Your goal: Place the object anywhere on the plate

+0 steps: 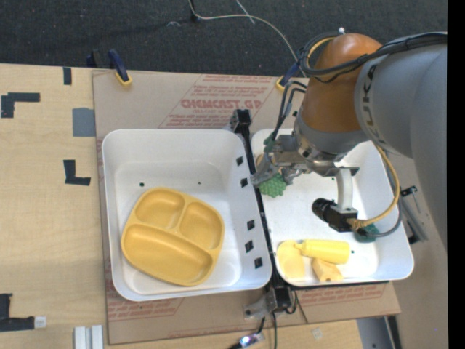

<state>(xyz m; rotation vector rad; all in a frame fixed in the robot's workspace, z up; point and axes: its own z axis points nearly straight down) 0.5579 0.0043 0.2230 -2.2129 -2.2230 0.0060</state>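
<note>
While dark carpet fills the floor behind, my pale wooden tabletop (43,195) carries a brown cardboard sheet (189,100) on which two shallow white plastic bins sit side by side. One yellow divided plastic plate (172,235) lies in the left bin (120,151). Across the right bin (389,264) I count one small green leafy toy object (274,187) near the divider, and three yellow toy food pieces (316,259) clustered at the near edge. My claw (280,171) hangs just above the green object, touching or nearly so; whether it is apart or together I cannot tell. My grey arm (407,100) covers the bin's far corner.
</note>
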